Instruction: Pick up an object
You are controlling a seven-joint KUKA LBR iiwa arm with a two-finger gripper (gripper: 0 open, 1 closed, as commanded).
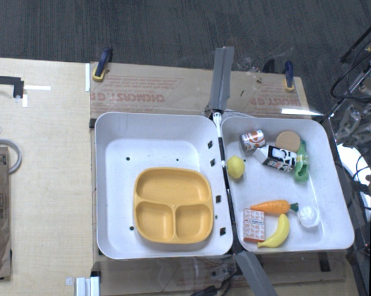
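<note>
Yellow tray (173, 206), lemon (235, 167), banana (277, 233); orange carrot (273, 206); white bins (105, 190); carton (280, 158) prob. black/white.

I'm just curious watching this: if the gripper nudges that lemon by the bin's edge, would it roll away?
Probably. The lemon looks rounded, so a push would likely roll it. It sits against the right bin wall, which may stop it. Its smooth skin might slip between fingers.

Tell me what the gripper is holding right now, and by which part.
Nothing can be seen held. The banana, carrot, lemon and small carton all lie loose in the right bin, with no fingers around any of them.
</note>
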